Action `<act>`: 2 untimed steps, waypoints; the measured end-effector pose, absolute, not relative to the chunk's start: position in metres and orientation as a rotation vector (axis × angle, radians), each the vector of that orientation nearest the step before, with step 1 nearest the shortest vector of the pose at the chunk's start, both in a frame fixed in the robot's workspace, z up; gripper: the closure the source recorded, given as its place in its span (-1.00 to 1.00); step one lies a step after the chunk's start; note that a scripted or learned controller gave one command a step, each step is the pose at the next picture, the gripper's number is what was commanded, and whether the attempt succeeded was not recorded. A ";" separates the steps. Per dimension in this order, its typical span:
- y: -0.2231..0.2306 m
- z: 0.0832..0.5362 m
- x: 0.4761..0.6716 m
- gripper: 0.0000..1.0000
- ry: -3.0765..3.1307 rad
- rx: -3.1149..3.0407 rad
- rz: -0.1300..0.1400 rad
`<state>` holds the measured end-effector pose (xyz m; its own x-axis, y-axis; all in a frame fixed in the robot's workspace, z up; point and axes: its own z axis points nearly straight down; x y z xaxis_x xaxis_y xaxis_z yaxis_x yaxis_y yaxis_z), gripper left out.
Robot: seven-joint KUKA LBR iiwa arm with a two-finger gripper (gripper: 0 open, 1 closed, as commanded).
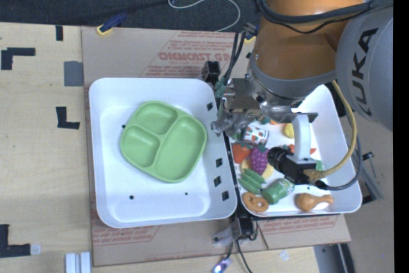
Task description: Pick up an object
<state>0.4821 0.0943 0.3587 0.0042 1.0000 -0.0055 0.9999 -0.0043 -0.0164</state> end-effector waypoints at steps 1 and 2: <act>0.132 0.417 0.513 1.00 -2.229 -2.217 -0.005; 0.155 0.300 0.512 1.00 -2.220 -2.213 0.020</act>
